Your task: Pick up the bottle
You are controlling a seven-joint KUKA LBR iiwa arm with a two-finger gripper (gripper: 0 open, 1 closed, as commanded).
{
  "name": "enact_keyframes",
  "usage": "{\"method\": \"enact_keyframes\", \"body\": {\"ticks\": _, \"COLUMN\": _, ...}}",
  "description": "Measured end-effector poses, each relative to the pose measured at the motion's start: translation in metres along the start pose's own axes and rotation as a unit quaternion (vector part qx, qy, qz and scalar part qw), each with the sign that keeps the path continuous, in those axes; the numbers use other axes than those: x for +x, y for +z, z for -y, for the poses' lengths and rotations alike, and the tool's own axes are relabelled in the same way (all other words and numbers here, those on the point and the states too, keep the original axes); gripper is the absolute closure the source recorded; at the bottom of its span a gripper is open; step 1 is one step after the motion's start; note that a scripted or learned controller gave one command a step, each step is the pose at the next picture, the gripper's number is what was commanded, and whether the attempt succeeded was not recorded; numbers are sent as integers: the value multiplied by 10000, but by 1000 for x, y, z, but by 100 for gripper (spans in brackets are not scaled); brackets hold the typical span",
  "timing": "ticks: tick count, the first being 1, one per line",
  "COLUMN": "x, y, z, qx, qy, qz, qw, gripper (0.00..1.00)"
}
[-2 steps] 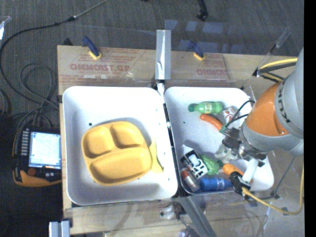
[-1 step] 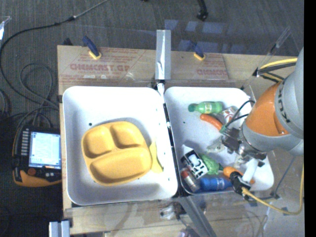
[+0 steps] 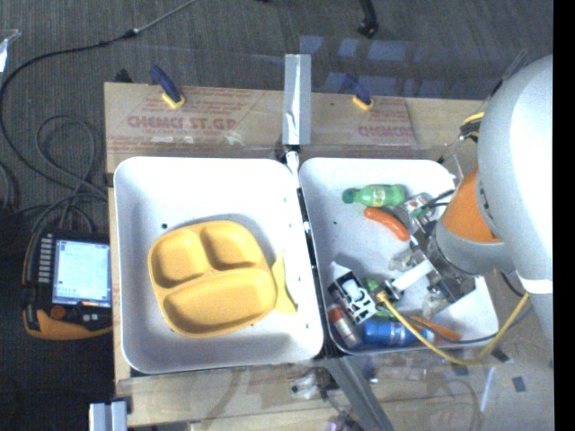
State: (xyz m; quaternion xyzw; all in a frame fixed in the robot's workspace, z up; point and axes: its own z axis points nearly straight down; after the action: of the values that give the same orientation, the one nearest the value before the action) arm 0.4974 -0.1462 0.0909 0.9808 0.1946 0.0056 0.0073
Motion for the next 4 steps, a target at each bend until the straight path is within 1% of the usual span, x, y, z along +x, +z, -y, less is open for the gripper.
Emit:
{"method": "enact_keyframes", "body": {"ticks": 1, "x": -1, "y": -9, "z": 0, "qx": 14, "qy": 0, "qz": 24, "qw": 10000, "gripper": 100}}
{"method": "enact_keyframes", "body": {"ticks": 2, "x": -18, "y": -83, "z": -8, "qx": 92, "qy": -2080, "qz": 47, "qw": 9781, "gripper": 100}}
{"method": "enact_keyframes", "body": {"ticks": 3, "x": -18, "y": -83, "z": -8, "qx": 91, "qy": -2081, "qz": 49, "qw": 9781, "gripper": 0}}
{"method": "enact_keyframes", "body": {"ticks": 4, "x": -17, "y": -61, "z": -3, "qx": 85, "qy": 932, "qz": 85, "qw": 9956, "gripper": 0}}
